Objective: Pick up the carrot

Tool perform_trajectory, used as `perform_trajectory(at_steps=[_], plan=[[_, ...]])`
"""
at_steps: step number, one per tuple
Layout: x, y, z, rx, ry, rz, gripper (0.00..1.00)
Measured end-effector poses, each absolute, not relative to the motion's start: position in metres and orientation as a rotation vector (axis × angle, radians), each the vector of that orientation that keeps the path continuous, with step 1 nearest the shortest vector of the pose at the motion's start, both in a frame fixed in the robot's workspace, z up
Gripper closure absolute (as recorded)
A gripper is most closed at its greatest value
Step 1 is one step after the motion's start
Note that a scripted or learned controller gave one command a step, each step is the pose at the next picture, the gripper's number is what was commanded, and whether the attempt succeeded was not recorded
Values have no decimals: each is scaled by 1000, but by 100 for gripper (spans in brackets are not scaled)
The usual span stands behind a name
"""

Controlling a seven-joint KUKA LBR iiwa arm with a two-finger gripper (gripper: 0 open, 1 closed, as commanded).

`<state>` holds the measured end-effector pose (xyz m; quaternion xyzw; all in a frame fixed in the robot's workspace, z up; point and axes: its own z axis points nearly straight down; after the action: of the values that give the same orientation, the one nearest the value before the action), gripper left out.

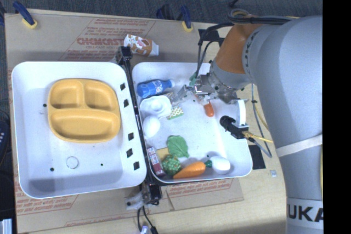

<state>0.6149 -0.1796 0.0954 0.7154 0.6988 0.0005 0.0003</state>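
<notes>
The carrot (189,170) is orange with a green top and lies along the front wall of the right bin (230,142). It rests between a broccoli piece (170,164) and a white egg (220,164). My gripper (186,91) hovers over the back half of the same bin, just right of a blue bottle (154,87). That puts it well behind the carrot and apart from it. The grey arm with its orange band (235,51) covers the bin's back right corner.
The right bin also holds a white cup (159,106), a white egg (151,126), a green leaf (177,146), a small orange piece (209,110) and a red can (153,159). The left bin (33,134) holds a yellow divided tray (83,109). A small carton (140,45) lies behind the bins.
</notes>
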Motion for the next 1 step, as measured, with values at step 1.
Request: perform_trajectory(at_steps=[1], plan=[[572,-204,97,2303,2135,18,0]])
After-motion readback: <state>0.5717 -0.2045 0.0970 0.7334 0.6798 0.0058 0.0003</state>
